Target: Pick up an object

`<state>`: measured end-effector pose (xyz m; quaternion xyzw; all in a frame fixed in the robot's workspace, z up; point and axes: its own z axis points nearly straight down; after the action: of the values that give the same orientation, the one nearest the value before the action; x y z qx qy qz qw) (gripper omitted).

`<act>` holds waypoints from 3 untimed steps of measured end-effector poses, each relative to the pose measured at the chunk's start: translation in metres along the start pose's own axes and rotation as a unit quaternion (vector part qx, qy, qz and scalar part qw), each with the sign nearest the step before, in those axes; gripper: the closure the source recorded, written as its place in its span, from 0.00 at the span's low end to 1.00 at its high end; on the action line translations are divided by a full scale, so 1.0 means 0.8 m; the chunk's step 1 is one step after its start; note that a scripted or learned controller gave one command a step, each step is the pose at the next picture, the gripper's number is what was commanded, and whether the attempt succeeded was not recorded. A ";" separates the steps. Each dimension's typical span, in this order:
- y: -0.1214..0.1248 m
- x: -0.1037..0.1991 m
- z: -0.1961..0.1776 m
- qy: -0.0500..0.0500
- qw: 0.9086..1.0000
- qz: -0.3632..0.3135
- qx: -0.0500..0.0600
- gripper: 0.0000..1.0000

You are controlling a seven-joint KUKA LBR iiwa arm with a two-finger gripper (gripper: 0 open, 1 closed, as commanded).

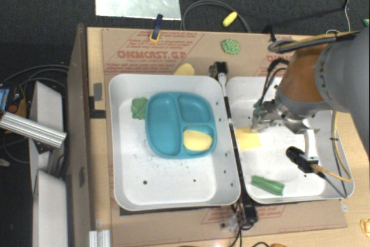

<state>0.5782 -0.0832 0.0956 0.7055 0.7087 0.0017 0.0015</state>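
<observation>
- Pod [267, 184]: a green piece lying flat in the right bin [324, 194], near the front wall, nearer the camera than the gripper and apart from it.
- Block [247, 140]: a yellow flat piece on the right bin's floor, just below the gripper in the view and close against it; whether they touch cannot be told.
- Gripper [263, 117]: low over the right bin, near the bin's left wall, at the end of the grey arm [341, 75] with its orange band. Its tip is too dark and cluttered to judge, so I cannot tell how wide it stands or whether it has hold of anything.
- Tray [170, 124]: a blue divided dish in the left bin [133, 182], well to the gripper's left across the wall between the bins.
- Yellow food [197, 139]: a rounded piece sitting in the tray's lower right section, left of the gripper.
- Leaf [139, 107]: a green bit on the left bin's floor, touching the tray's left edge, farthest left of the gripper.
- Yellow slice [185, 70]: on the cardboard just behind the left bin, beyond the gripper and to its left.
- Green disc [230, 46]: on the cardboard farther back still, beyond the gripper.
</observation>
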 end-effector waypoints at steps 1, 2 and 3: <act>0.025 0.106 -0.119 0.002 1.000 -0.005 -0.004 1.00; -0.031 0.052 -0.210 -0.001 1.000 0.003 -0.001 1.00; 0.000 0.137 -0.137 0.001 1.000 -0.003 0.003 1.00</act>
<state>0.5768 0.0267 0.2054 0.7035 0.7107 0.0002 -0.0016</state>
